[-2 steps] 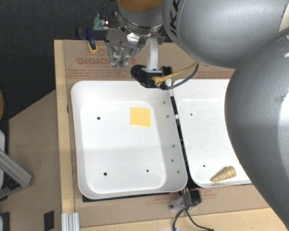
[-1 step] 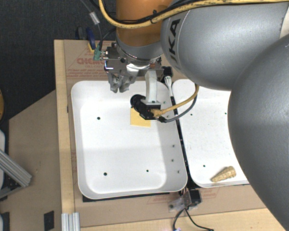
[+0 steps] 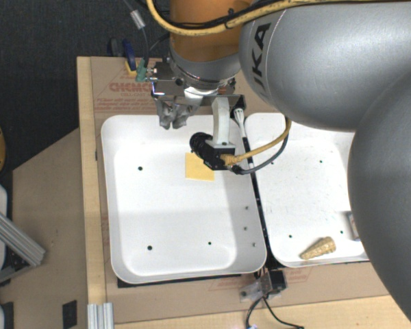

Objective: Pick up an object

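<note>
Huge grey arm (image 3: 342, 81) blocked half the right bin (image 3: 315, 184), tool (image 3: 173, 117) over left bin (image 3: 123, 204), grip couldn't tell, yellow square (image 3: 199, 167) part-hidden.

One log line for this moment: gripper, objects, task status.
gripper: over left bin far edge, nothing seen held | yellow square: left bin, apart from gripper | cone: right bin | pick: not done

Grey arm (image 3: 329, 53), orange band (image 3: 205, 12), yellow cable (image 3: 267, 149), black lettering.
</note>
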`<state>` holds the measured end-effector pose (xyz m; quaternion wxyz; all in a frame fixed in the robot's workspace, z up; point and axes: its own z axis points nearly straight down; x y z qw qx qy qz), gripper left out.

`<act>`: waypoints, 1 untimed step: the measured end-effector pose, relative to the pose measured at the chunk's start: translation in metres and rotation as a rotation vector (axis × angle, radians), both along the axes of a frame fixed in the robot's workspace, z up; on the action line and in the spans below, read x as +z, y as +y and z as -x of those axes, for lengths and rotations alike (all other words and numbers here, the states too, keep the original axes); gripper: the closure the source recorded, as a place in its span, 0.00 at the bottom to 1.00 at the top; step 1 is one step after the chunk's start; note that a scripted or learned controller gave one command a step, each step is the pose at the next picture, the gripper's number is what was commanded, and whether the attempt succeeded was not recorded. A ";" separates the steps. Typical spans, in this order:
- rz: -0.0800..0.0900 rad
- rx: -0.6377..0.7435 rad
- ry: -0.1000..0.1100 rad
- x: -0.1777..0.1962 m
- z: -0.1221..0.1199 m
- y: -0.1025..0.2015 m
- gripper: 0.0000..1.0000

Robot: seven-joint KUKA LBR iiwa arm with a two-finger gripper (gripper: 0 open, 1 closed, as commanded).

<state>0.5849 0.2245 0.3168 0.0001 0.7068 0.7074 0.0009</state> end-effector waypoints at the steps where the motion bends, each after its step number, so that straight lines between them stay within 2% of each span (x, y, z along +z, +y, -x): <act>1: 0.003 -0.002 0.007 -0.028 0.004 0.000 1.00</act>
